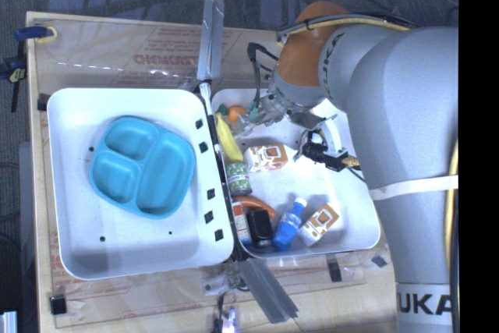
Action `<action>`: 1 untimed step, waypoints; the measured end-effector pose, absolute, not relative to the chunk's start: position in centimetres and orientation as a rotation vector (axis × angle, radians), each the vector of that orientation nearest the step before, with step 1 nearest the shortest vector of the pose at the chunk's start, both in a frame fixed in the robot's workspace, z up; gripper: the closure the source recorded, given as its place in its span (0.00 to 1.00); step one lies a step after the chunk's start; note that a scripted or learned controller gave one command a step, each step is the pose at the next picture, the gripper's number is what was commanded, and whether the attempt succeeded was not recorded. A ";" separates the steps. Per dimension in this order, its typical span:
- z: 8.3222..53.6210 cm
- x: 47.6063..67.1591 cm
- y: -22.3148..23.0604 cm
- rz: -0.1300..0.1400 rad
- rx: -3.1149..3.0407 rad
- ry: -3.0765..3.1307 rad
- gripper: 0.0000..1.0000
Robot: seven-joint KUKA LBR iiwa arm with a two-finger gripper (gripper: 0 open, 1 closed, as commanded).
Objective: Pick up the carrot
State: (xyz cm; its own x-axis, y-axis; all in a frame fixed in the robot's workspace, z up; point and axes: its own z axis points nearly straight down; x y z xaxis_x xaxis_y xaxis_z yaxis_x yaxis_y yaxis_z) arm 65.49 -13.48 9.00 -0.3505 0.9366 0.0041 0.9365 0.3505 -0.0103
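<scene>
Although the carrot (236, 115) lies just left of the hand (257, 111) in the right bin's (360, 199) far corner, its grip state cannot be told.

The desk (117, 51) is a pale wooden board under a clear plastic sheet with mirrored red lettering (160, 57) showing near its far edge. Two shallow white bins rest directly on it, side by side and touching along their inner walls: the left bin (70, 191) and the right bin (355, 203). A blue clamp (31, 33) grips the desk's far-left corner. A grey metal bar (209, 39) lies on the desk beyond the seam between the bins.
</scene>
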 end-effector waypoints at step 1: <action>19.3 65.7 -7.6 0.001 -1.548 -2.735 1.00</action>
State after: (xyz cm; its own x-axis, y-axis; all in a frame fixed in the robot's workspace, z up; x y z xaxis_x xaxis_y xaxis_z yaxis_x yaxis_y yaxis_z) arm 65.73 -7.59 19.33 -0.5145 0.8575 -0.0012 0.8575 0.5145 -0.0001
